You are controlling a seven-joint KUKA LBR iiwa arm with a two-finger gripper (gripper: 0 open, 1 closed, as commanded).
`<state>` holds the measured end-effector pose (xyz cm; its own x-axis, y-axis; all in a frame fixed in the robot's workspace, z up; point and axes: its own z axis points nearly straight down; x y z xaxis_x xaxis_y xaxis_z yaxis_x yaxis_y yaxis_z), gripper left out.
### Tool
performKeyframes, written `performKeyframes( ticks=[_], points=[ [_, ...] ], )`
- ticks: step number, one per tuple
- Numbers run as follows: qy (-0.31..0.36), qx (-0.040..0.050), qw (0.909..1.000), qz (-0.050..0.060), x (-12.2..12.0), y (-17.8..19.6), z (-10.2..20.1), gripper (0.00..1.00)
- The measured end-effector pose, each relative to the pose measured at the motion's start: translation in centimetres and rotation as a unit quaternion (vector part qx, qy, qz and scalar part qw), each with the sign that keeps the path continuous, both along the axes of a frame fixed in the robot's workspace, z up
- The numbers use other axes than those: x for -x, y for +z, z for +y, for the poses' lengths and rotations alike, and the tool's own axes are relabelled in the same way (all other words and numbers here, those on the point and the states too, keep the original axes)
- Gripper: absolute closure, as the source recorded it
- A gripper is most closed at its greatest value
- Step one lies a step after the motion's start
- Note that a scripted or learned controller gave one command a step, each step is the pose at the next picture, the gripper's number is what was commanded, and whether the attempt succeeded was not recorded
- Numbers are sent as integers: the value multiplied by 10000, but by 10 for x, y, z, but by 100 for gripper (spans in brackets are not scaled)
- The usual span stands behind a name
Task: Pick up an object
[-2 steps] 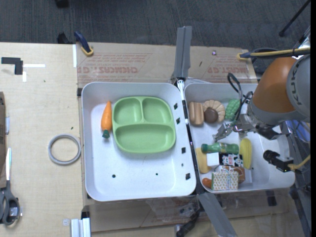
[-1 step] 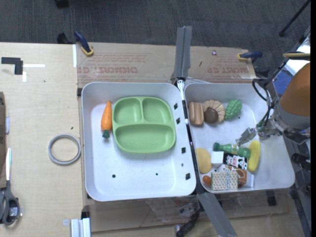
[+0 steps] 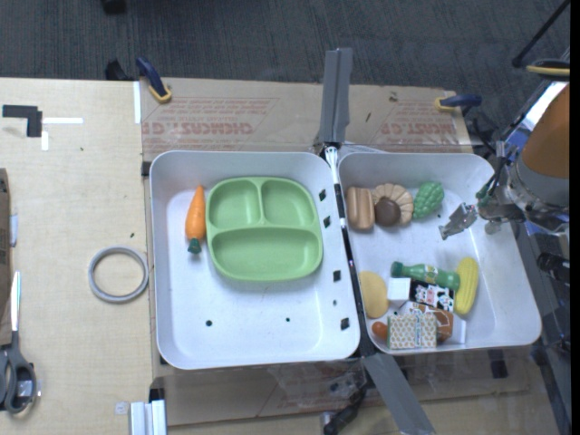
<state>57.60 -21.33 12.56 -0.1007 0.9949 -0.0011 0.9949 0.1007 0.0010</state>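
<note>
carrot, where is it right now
The carrot lies in the left bin, against the left edge of the green divided plate.

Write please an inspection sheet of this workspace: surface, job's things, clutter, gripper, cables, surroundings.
Surface: wooden bench bearing the left bin and right bin, side by side.
Job's things: right bin holds toy foods, among them a corn cob, green bottle and bread roll; left bin holds a green divided plate and a carrot.
Clutter: tape ring, scissors on the bench.
Gripper: gripper over the right bin, holding nothing.
Cables: nothing seen.
Surroundings: dark carpet, cardboard under the bins.
</note>
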Motion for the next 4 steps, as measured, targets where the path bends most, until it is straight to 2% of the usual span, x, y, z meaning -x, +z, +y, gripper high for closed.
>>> performKeyframes(
  ticks=[1, 2, 3, 4],
  points=[
    [-540, -42, 9985, 7, -27, -18, -2, 0],
    [-571, -58, 9983, 21, 27, -34, 1, 0],
    [-103, -39, 9999, 0, 90, -33, -1, 0],
    [-122, -16, 9999, -6, 90, -24, -3, 100]
  ],
)
